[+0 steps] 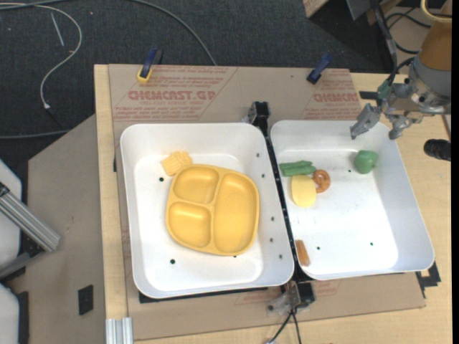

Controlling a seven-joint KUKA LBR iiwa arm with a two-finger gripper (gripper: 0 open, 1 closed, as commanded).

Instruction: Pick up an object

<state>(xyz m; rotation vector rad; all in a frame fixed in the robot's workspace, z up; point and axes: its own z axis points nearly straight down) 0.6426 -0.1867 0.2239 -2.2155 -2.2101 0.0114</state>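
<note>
My gripper (381,126) hangs open above the far right edge of the right bin (401,253), its two grey fingers spread with nothing between them. Just below it in the bin lies a round green object (365,161). Further left in the same bin lie a long green piece (296,168), an orange ring-like piece (321,180) and a pale yellow piece (303,191). A small orange piece (302,252) rests near the bin's front left corner.
The left bin (143,264) holds a yellow divided plate (213,208) and a small yellow corn-like piece (176,163). Blue clamps (149,63) sit at the cardboard's far edge. Cables trail on the dark floor beyond.
</note>
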